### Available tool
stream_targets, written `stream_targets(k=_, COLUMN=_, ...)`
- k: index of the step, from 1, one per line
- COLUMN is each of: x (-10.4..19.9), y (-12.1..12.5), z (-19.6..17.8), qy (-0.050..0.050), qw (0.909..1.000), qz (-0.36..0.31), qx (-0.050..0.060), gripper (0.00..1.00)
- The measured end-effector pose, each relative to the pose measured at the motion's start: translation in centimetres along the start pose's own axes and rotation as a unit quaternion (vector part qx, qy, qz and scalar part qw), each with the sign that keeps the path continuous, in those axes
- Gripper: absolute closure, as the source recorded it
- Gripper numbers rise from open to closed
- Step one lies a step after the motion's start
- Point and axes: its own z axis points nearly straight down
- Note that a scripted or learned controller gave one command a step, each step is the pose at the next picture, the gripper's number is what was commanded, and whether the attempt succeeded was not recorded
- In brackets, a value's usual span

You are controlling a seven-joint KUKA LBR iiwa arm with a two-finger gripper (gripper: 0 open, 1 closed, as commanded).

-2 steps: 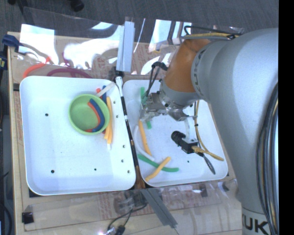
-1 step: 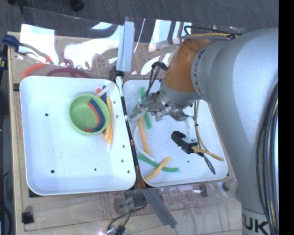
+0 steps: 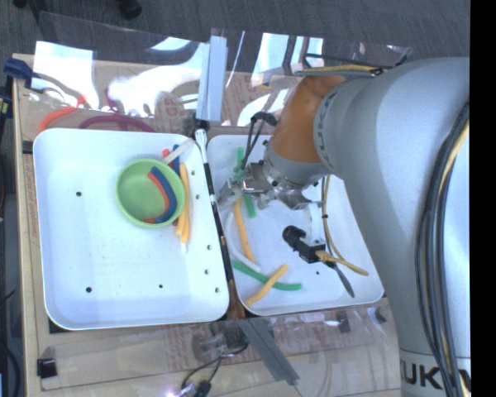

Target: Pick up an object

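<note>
My gripper (image 3: 241,190) hangs low over the upper left part of the right bin (image 3: 360,292), close to the divider between the bins. Just below it a short green piece (image 3: 251,206) and a long yellow stick (image 3: 244,232) lie on the bin floor. A thin green strip (image 3: 240,157) lies above the gripper. Toward the front of the bin, a curved green strip (image 3: 263,272) crosses another yellow stick (image 3: 269,283). The arm hides the right side of this bin. I see nothing clearly held.
In the left bin (image 3: 83,246) stands a green bowl (image 3: 149,193) holding red and blue curved pieces (image 3: 164,190), with a yellow stick (image 3: 183,213) along its right side. The bins' raised rims meet right beside the gripper.
</note>
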Motion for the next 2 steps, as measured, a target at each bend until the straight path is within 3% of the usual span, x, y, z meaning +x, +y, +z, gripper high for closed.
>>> stream_targets(k=1, x=0.04, y=0.08, z=-1.10, qy=0.000, qw=1.0000, qz=-0.001, qx=0.000, gripper=1.00)
stream_targets(k=2, x=0.04, y=0.07, z=-1.09, qy=0.000, qw=1.0000, qz=-0.001, qx=0.000, gripper=0.00)
